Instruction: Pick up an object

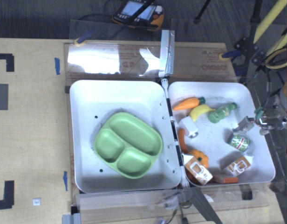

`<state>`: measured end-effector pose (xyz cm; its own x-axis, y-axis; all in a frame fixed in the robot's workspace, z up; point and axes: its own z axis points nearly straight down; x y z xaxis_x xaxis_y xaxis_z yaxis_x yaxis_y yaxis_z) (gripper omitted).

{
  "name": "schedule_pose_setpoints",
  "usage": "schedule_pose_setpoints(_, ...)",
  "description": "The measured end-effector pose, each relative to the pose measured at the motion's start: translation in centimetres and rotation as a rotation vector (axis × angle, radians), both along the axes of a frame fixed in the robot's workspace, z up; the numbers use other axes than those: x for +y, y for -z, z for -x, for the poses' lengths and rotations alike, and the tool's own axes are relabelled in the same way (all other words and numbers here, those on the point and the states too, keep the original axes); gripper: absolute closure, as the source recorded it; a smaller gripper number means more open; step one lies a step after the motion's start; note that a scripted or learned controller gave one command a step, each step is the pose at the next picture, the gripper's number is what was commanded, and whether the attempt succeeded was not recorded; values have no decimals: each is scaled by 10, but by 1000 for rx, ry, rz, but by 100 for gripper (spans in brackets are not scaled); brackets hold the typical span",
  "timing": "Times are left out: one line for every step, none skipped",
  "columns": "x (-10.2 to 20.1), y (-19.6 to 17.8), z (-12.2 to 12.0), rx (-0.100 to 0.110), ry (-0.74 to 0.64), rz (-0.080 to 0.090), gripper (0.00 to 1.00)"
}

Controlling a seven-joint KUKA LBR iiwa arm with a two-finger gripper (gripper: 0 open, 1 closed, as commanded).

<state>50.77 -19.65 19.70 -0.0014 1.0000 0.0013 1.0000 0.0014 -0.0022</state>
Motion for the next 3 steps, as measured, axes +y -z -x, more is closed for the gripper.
schedule_pose_setpoints(-4, 99, -1, -4, -18, -2, 0)
schedule_pose_setpoints(53, 110, 27, -7, 39, 1, 0)
schedule_pose_setpoints(105, 109, 26, -11, 99, 2, 0)
